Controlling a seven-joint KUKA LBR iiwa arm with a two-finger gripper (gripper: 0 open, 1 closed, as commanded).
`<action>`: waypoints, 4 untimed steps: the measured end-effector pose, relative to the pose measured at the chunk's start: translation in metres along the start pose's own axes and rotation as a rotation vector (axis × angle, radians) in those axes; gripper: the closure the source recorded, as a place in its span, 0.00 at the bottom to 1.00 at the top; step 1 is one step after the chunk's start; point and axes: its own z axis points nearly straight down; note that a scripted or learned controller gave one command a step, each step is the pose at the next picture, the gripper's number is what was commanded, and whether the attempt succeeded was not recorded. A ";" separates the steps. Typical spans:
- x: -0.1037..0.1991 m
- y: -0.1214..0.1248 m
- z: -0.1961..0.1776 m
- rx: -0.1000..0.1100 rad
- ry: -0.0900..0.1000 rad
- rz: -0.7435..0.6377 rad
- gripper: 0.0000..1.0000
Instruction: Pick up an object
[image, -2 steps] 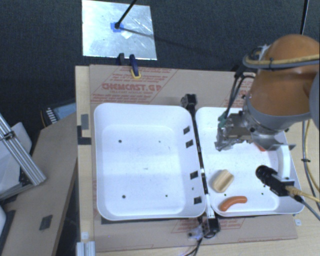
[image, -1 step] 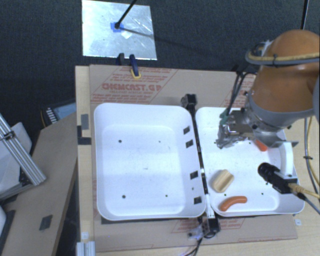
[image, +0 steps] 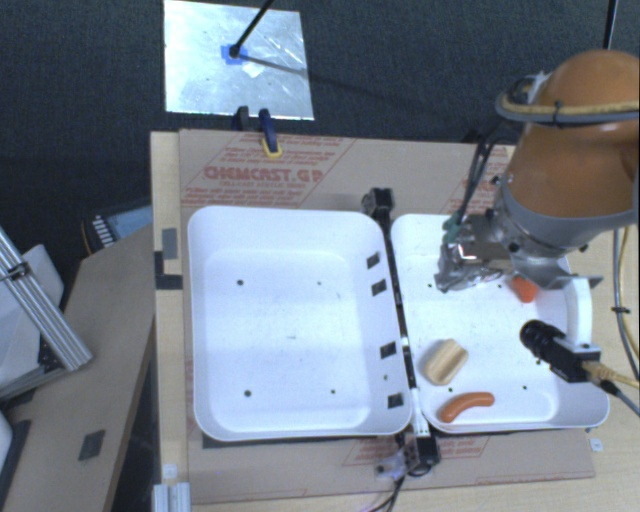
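Camera view: gripper (image: 462, 262) low in right bin (image: 575, 405), jaw state indiscernible; bread roll (image: 445, 361) and sausage (image: 467, 405) lie apart, so closing risks missing both

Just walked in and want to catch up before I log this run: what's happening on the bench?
A robot arm reaches in from the right with its gripper low over the right bin, trying to pick up an object. Nothing can be seen between its fingers. A tan bun-shaped piece and an orange sausage-shaped piece lie near that bin's front edge, apart from the gripper. A small orange object sits close under the arm. The left bin stands alongside.
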 end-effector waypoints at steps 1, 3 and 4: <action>0.000 0.001 -0.011 -0.002 0.000 -0.004 1.00; 0.097 0.000 -0.115 0.003 0.001 0.004 1.00; 0.085 -0.006 0.036 0.024 -0.006 0.012 1.00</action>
